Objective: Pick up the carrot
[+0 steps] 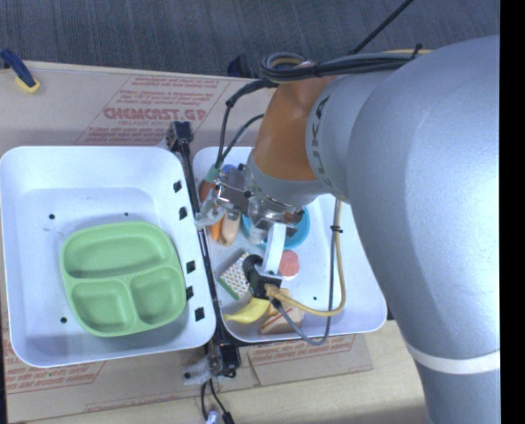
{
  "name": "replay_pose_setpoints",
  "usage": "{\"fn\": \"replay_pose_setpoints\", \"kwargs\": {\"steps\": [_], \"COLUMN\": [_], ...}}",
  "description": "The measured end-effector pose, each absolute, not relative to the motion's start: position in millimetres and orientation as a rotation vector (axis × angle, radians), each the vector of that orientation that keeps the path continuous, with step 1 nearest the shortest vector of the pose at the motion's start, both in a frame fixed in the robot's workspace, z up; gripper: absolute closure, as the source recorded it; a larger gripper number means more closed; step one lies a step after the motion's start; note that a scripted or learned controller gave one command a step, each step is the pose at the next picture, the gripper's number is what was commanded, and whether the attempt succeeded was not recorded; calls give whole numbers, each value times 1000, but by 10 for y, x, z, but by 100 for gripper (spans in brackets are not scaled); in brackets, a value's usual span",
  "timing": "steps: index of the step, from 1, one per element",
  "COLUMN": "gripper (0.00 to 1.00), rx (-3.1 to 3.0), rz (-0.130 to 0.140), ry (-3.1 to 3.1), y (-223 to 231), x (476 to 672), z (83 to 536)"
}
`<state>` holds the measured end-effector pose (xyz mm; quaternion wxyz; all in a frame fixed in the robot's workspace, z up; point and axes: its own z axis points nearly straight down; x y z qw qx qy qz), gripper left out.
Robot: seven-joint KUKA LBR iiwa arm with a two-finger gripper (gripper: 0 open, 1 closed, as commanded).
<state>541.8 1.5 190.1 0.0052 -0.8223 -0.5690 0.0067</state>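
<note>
At the near edge of the counter (395, 360), a black clip (220, 359) sat where the two white bins met. Just beyond it, in the near end of the right bin (369, 312), lay a yellow banana-shaped toy (249, 310) and, touching it on the right, a tan piece (273, 322), with a yellow cable (337, 276) looping over them. A little farther in, a checkered white piece (234, 276) lay close to the bin's left wall, and a red round thing (288, 263) rested just to its right, beside a blue dish (298, 228) partly hidden under the arm. The left bin (33, 184) held a green divided tray (125, 276), set toward that bin's near left corner, with three compartments. Toward the middle of the right bin, near its left wall, the carrot (216, 229) lay as a small orange shape with a paler tan piece (231, 229) just beside it. The pincer (230, 203) hung directly above that spot, its metal parts crowding the carrot, but whether it was released or clenched could not be told, nor whether it touched the carrot. Behind it rose the orange band (285, 140) and the grey arm (422, 193), covering the far and right part of the bin. Along the far edge, printed cardboard (148, 104) lay under the bins, and a blue and yellow clamp (19, 71) sat at the far left corner.
</note>
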Motion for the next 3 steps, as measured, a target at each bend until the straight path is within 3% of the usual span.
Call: {"fn": "replay_pose_setpoints", "kwargs": {"steps": [1,2,3], "gripper": [0,0,0], "rx": [-2575,-2909,-2929], "rz": [21,14,23], "ry": [-1782,-1172,-1110], "y": [12,-379,83], "x": [5418,5788,5649], "z": [1902,1908,1899]}}
